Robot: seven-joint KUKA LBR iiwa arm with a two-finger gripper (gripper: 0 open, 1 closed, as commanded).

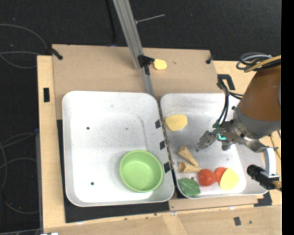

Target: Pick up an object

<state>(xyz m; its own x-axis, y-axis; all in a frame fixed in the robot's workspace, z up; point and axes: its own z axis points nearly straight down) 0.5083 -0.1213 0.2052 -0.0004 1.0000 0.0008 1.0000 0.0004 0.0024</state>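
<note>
Hovering over right bin (201, 102), end effector (206, 142) sits mid-bin, arm entering from right. Finger state: cannot tell, tips too dark and small; nothing visibly held. Closest target, by my judgement: tan wedge (187, 154), just left and nearer than tip, long axis slanting far-left to near-right. Yellow piece (176, 122) lies farther left; red ball (206, 176) well nearer.

Tabletop (103, 72): tan board carrying two shallow white bins side by side, left bin (88, 116) and right bin (196, 104). Grey metal rail (130, 31) runs diagonally from the top edge down to the bins' junction. Thin cables (10, 48) lie on the dark floor at left.
</note>
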